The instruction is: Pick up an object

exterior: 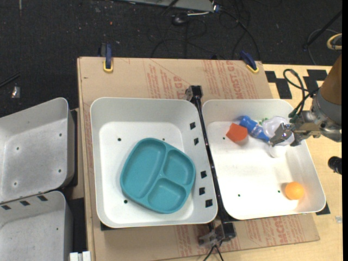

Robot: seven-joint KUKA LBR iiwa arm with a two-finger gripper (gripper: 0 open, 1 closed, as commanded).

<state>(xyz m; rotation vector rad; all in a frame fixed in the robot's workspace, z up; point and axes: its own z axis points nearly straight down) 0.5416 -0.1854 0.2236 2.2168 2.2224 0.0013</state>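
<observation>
The right bin (255, 200) holds a red block (237, 132), a blue object (251, 125) lying next to a clear plastic item (270, 126), and an orange ball (294, 190) near the front right corner. My gripper (283, 136) reaches in from the right and is low over the bin's right side. It is at the right end of the clear plastic item, partly covering it. The orange ball lies well in front of the gripper, and the red block is to its left.
A teal divided plate (158, 174) lies in the left bin (109, 118). A black divider with clips (206, 162) runs between the two bins. Spare white bin lids (32, 145) lie off the bench at left. Cables (296, 86) hang by the arm at right.
</observation>
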